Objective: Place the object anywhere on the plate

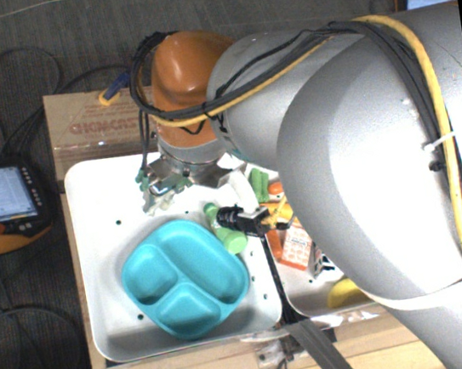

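Observation:
A teal divided plate (185,276) lies in the left white bin (102,241), toward its front right. My gripper (157,195) hangs over the back of that bin, below the orange band (184,74), just beyond the plate's far rim. A small green object (229,238) rests against the plate's right rim by the bin's wall. Nothing lies on the plate.
The right bin (316,291) holds several items: a green piece (261,183), an orange one (280,211), a red-and-white packet (294,249) and a yellow thing (344,293). The grey arm covers most of that bin. A cardboard box (92,118) sits behind the left bin.

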